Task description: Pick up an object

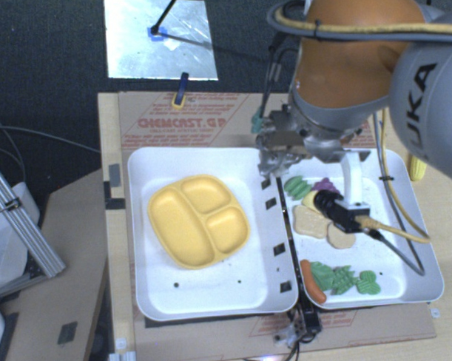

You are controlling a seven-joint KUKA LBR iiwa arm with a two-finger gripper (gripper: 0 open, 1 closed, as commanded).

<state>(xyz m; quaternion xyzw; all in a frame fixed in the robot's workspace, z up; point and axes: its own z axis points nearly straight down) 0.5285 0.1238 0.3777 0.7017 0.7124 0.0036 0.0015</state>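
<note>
**While the gripper hangs over the far end of the divide, the closest pick lies just off to its right**

Although I see nothing held in it, the gripper (272,161) hangs low over the far end of the wall where the two bins meet. From where I stand I cannot tell whether it is released or clenched.

The left shallow white bin (138,216) carries a yellow plastic plate with three compartments (199,220). It lies in the bin's middle, well apart from the gripper.

The right shallow white bin (429,269) holds the small toy food, so the likely pick is there. A small green leaf-shaped toy piece (296,187) sits closest, near that bin's far left corner. It is just beside the gripper, to the right and a little toward the near edge, and its long axis slants across the corner.

A small purple toy piece (327,185) lies beside it further right; whether the two touch I cannot tell. A pale tan bread-shaped slice (310,222) rests by the middle of the left wall.

Down in the near left corner an orange carrot-shaped toy (312,281) lies with its long axis running along the divide. A cluster of green leafy toy pieces (346,279) sits just beside it along the near edge.

As I judge it, a straight drop from here would meet the bin wall rather than any object. The move turns on a short shift rightward and toward the near edge, to come over the green piece. The carrot would need a longer run down the divide.
</note>
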